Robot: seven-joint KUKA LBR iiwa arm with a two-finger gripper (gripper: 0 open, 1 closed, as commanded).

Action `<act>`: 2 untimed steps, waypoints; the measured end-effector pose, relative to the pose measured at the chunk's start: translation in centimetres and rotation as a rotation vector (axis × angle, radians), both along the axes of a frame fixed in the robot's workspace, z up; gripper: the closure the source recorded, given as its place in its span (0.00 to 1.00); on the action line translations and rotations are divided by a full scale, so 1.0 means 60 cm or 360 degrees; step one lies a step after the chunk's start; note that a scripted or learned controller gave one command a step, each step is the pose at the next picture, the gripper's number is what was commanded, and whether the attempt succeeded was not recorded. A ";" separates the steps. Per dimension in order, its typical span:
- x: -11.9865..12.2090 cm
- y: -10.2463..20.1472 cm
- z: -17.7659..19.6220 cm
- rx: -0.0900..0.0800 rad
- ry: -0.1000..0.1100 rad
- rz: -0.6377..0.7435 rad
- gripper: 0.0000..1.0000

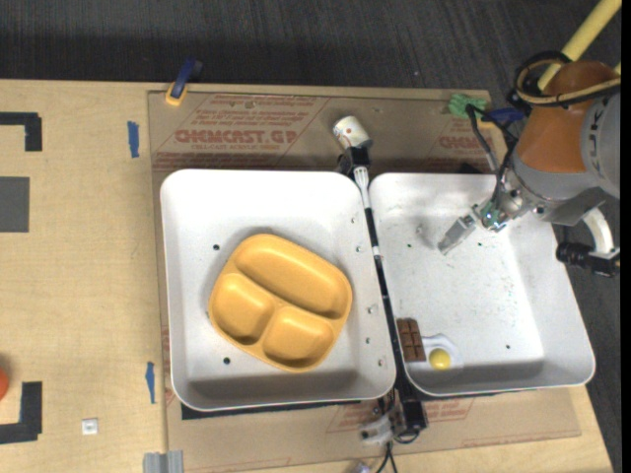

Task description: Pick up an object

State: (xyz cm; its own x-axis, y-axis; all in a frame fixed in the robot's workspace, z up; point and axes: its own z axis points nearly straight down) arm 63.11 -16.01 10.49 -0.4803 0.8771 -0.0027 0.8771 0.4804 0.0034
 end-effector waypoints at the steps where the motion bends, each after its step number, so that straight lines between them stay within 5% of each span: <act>1: -0.143 -0.047 -0.033 -0.0001 0.0005 0.0099 0.00; 2: 0.008 -0.093 -0.032 0.0014 0.0006 0.0286 0.00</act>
